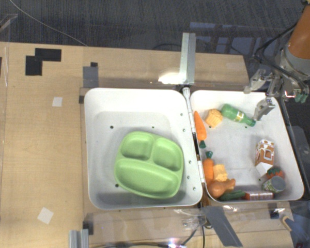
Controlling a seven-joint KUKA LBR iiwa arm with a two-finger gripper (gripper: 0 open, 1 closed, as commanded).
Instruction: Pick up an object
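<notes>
Spread, empty two-finger gripper (263,103) hovers over the right white bin's (248,154) far edge beside the green plastic bottle (237,114), which risks rolling away if nudged.

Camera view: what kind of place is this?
Likely a robot-grasping lab bench: two white bins, toy food like a carrot and green bottle, and the end effector overhead.

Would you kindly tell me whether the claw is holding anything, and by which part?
Nothing is held: the claw hangs open beside the green bottle.
</notes>
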